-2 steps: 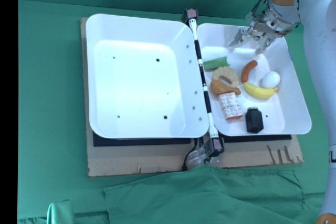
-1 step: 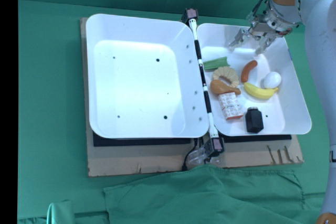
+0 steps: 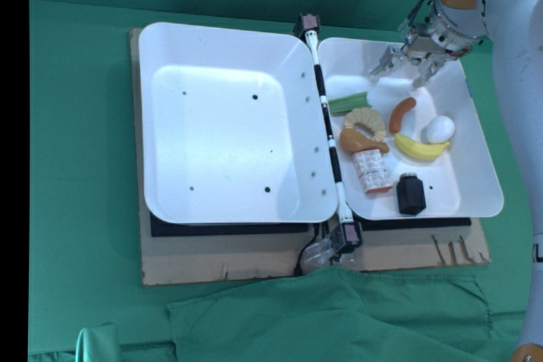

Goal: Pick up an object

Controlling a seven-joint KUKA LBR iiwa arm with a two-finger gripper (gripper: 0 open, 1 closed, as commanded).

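Your gripper (image 3: 405, 69) hangs with fingers spread and seemingly empty over the right bin's (image 3: 484, 169) far end, so drop squarely astride the sausage (image 3: 402, 114) before closing.

Toy foods (image 3: 399, 136), right bin (image 3: 475, 174)

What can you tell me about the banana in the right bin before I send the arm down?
The banana is small, yellow and smooth, likely a plastic toy, darker at its right tip. It lies flat on the right bin's floor, curved like a shallow smile with both ends turned up. The white egg sits against its upper right end, and the orange sausage lies just above its left end. The gripper hovers higher up, well clear of it.
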